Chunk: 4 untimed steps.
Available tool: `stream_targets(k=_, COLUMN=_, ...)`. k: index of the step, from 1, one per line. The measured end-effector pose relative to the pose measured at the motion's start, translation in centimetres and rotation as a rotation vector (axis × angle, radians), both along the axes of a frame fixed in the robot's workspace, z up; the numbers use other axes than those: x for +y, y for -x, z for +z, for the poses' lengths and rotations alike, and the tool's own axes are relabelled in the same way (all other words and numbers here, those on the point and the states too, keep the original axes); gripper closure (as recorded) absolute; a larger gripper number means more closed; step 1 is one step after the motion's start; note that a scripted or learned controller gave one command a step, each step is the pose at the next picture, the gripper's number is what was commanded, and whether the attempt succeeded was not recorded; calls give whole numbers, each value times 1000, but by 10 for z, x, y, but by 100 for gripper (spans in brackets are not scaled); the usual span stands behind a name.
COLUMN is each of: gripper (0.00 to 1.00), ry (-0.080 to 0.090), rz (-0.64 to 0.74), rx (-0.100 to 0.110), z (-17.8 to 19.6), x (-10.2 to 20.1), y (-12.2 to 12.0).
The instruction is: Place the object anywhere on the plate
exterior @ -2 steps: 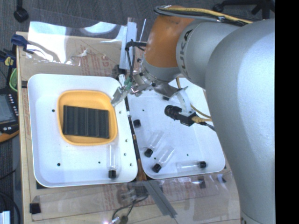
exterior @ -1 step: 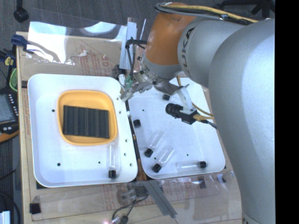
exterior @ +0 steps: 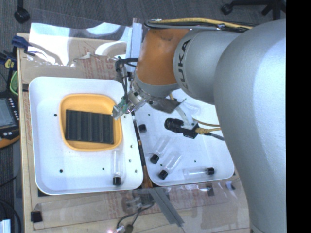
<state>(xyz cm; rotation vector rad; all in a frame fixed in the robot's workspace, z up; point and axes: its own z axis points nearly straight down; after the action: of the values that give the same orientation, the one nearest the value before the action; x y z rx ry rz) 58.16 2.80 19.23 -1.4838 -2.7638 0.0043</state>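
In the left half of the frame, the left bin (exterior: 43, 174) is carrying a yellow plate (exterior: 68, 106) with a dark ribbed insert (exterior: 90, 126) lying across its middle. Below the plate's lower right corner, one clear tube with a black cap (exterior: 116, 171) is lying on the bin floor, its long axis running nearly straight up and down the frame, cap toward the bottom edge.

At frame centre, the pincer (exterior: 121, 108) is hanging right at the plate's right rim, close to the wall between the two bins. Whether it is spread or pressed together cannot be told from this angle (the tips are small and partly lost against the rim), and nothing can be made out between them.

Right of the dividing wall, the right bin (exterior: 221, 171) is holding several more capped clear tubes (exterior: 167, 166), scattered across the lower part of the bin, with one (exterior: 198, 171) lying crosswise near the bottom edge. A black cable fitting (exterior: 175, 125) is hanging off the wrist above them.

The relation that matters: the plate is sitting immediately left of the pincer, so a release would likely land on it only if something is actually carried; otherwise the nearest tube is lying below the pincer in the frame, in the left bin.
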Motion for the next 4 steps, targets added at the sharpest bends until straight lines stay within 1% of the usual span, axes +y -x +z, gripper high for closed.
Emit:
stream_targets(k=1, gripper=0, ry=0, rz=0, rx=0, z=0, x=0, y=0)
stream_targets(k=2, gripper=0, ry=0, rz=127, rx=-5, z=-1, x=-49, y=-51)
stream_targets(k=3, gripper=100, ry=-1, rz=128, rx=-6, z=9, x=-49, y=-52)
stream_targets(k=4, gripper=100, ry=-1, rz=264, rx=-1, z=-1, x=1, y=6)
